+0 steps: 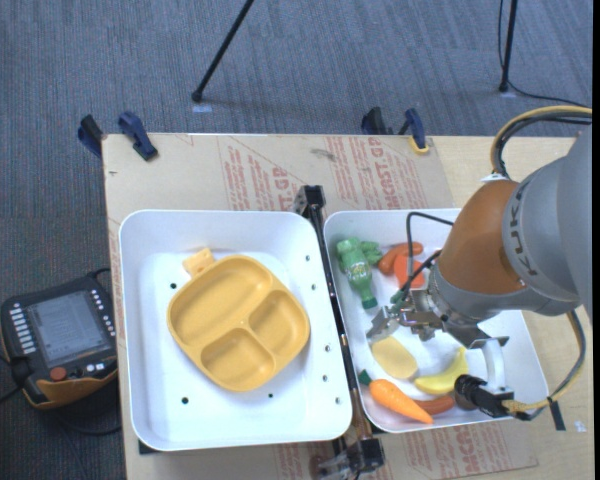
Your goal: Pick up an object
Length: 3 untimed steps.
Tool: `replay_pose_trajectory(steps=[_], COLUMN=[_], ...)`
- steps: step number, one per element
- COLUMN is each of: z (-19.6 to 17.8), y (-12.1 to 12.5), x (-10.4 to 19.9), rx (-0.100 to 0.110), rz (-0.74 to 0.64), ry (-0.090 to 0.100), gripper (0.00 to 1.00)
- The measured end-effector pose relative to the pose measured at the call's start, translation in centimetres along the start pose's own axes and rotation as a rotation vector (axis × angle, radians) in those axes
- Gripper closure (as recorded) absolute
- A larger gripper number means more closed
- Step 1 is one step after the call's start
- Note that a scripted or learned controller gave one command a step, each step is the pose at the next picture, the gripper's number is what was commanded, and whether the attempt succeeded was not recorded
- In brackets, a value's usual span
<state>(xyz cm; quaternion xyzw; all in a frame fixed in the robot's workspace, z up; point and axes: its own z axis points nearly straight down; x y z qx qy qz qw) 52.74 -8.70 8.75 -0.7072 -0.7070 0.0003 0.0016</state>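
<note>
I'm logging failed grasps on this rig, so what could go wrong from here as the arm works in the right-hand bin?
1. The items lie crowded: the tool sits low beside the pale yellow piece, with the green bottle and banana close by, so it may nudge a neighbour or pinch two.
2. The carrot lies against the right bin's front wall, leaving little room around it.

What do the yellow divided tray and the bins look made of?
Yellow divided tray: likely moulded plastic, matte to slightly satin; uniform colour, soft rounded compartment edges, a moulded tab at one corner. Left bin and right bin: probably thin formed plastic, smooth white; rounded corners, light sheen. Painted metal can't be ruled out.
</note>
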Motion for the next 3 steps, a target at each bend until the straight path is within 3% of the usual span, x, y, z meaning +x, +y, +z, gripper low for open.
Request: replay_pose_trajectory(steps=[1, 2, 3], z=[0.0, -1.0, -12.9], y=[8.0, 8.0, 11.7], x=[0.6, 0.6, 2.1], rx=[-0.001, 0.002, -0.006], rz=[-0.001, -0.006, -0.003], ry=[-0.001, 0.0, -0.002], gripper=[0.0, 1.0, 1.0])
